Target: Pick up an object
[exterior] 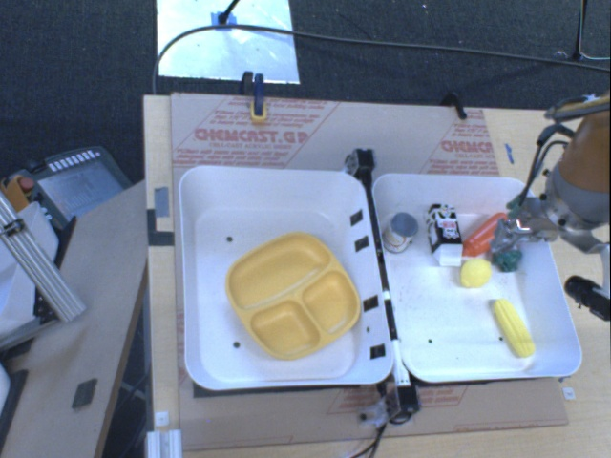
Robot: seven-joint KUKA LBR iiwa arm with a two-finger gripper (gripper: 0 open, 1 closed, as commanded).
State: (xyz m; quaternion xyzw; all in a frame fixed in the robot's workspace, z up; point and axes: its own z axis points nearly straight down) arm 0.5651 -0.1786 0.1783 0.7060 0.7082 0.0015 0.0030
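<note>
The gripper is hanging low over the right bin, at its far right side, and its tip is too dark and small to read, so I cannot tell how the jaws are standing or whether they are touching anything. An orange carrot-like piece is lying just left of it, partly overlapped by the wrist hardware. A yellow lemon is sitting just beside the tip, toward the near side. Nearer still, a corn cob is lying apart. A small black-and-white carton and a grey can are standing further left (print unreadable). The left bin is holding a yellow divided plate.
</note>
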